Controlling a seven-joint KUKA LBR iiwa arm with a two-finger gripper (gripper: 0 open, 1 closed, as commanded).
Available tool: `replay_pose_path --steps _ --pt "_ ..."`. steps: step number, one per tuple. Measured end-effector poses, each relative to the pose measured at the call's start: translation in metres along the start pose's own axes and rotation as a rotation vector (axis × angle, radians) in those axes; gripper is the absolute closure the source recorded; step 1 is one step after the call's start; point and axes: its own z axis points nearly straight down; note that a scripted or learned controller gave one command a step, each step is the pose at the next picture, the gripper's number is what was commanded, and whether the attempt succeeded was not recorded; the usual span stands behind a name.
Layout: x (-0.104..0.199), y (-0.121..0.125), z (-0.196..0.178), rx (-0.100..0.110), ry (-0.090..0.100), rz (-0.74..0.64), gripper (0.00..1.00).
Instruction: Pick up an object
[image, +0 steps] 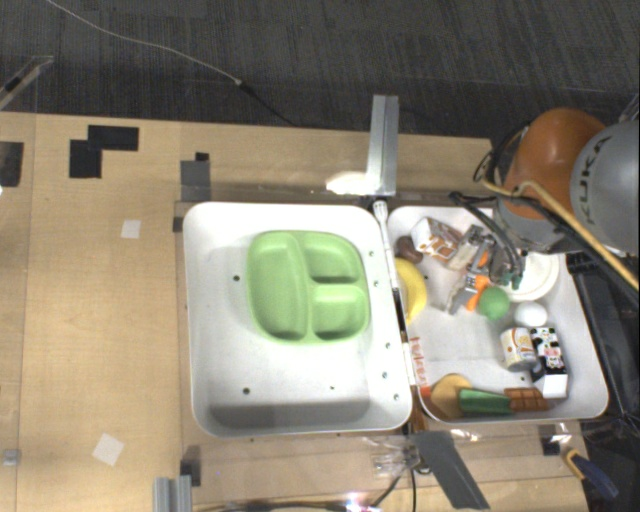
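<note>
Two white bins (200, 330) sit on a wooden bench (90, 330) above dark carpet (300, 50); tool (470, 290) state unclear.

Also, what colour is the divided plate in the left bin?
Light green. The divided plate shows it best in the camera view, against the white left bin.

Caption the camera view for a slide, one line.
KUKA arm's gripper lowered among small items in the right bin; green divided plate lies in the left bin.

Single fixed overhead camera, slanted down.
Frames both shallow white plastic bins (215, 330); grey arm (600, 185) enters from right.
</note>
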Motion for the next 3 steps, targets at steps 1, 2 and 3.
replay_pose_path --steps 1,2,3 --pt "0.052 0.018 0.001 -0.016 -0.038 0.108 0.00" --pt "0.044 0.029 0.001 -0.018 -0.038 0.209 0.00" --pt "0.054 0.020 0.001 -0.023 -0.038 0.347 0.00"
